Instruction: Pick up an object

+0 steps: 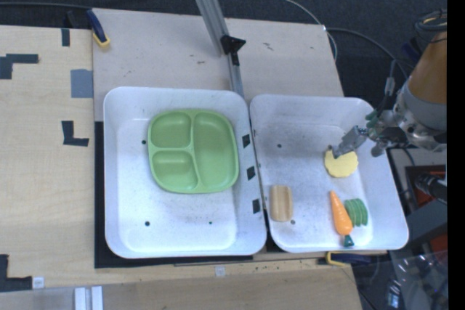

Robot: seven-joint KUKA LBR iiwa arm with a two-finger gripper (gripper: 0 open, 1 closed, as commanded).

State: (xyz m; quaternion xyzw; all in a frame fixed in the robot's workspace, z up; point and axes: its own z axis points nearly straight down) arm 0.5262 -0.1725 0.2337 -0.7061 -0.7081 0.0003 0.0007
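Gripper (347, 145) near right bin (305, 112) right wall, tip touching yellow piece (341, 164) — piece lies just below-left of it. Finger spread: you cannot tell. Carrot (340, 212) nearer front edge.

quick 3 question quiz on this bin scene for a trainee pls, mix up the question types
1. True or false: the green divided plate lies in the left bin.
2. Which object lies nearest the hand? A) the tan wooden block B) the yellow round piece C) the toy carrot
3. Fill in: the carrot lies right beside a ____ leafy toy vegetable, near the front of the right bin.

Key
1. True.
2. B. The hand sits at the yellow piece's upper edge; whether it grips it cannot be told.
3. Green.
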